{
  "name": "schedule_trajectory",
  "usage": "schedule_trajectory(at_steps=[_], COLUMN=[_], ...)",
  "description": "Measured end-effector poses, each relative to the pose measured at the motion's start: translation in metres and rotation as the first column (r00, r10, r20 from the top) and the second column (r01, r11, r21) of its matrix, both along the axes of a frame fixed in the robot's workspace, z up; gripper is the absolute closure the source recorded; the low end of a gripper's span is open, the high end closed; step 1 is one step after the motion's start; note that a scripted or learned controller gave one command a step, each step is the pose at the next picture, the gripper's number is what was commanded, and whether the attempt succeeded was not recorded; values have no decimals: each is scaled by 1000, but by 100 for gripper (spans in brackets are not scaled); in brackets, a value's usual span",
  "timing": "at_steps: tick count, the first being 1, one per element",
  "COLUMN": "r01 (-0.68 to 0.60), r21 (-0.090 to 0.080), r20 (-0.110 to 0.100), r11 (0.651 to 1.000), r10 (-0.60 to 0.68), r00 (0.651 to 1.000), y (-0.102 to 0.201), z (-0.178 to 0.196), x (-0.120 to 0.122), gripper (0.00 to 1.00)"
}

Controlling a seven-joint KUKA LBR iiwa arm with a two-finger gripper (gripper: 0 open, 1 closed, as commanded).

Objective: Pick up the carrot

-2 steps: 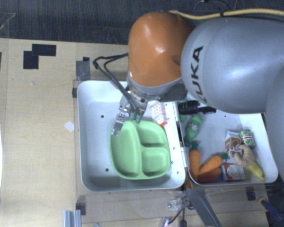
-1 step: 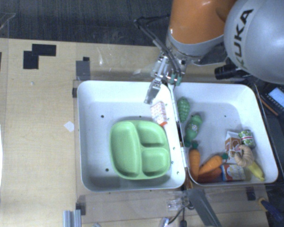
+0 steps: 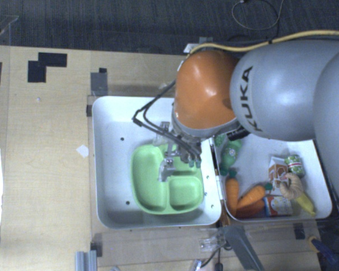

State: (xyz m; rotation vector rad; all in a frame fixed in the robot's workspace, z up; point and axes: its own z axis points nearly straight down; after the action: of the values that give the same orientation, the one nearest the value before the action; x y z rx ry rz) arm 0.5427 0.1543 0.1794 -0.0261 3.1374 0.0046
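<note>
Currently pre-grasp: your hand (image 3: 168, 165) sits over the green tray (image 3: 150, 188) in the left bin (image 3: 110, 162); its opening can't be told. Carrot (image 3: 252, 195) lies at 4 o'clock, right bin (image 3: 322, 205). Next: shift there, descend.

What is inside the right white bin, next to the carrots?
The right bin holds two carrots, a green item, a yellow item and small packaged things. The arm covers the bin's upper part, so anything there is hidden.

Pale wooden bench (image 3: 39, 168), two white bins (image 3: 110, 168) apparently resting directly on it
</note>
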Motion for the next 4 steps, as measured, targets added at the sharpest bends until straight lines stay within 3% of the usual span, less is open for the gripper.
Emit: schedule_trajectory(at_steps=[1,2,3,4], r01=[-59,316,310,309], r21=[0,1,5,5], r20=[0,0,5,5], r11=[998,949,951,951], r10=[59,-316,-310,-309], r00=[998,949,951,951], y=[38,73,75,76], z=[-50,94,105,105], x=[-17,-4,-3,-3], gripper=[0,0,100,0])
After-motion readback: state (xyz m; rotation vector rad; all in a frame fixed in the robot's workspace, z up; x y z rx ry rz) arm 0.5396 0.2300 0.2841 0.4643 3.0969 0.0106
